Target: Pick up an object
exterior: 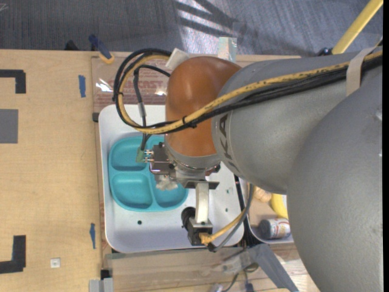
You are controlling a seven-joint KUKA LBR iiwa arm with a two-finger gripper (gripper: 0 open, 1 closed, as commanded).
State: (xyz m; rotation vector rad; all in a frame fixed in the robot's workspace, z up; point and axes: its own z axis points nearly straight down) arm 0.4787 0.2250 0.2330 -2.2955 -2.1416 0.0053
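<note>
A teal divided tray (pixel 130 175) lies in the left white bin (pixel 121 236), towards its left side. My gripper (pixel 163 182) hangs over the tray's right compartments, under the orange wrist band. The big grey arm covers most of the right bin; at that bin's near side a yellow object (pixel 278 205), a small can with a red label (pixel 275 229) and a peach-coloured item (pixel 261 194) peek out below the arm.
Brown cardboard sheet (pixel 45 163) with black tape marks covers the bench left of the bins. Black and yellow cables (pixel 130 90) loop above the left bin's far end. The bin's near white floor (pixel 152 233) lies bare in front of the tray.
</note>
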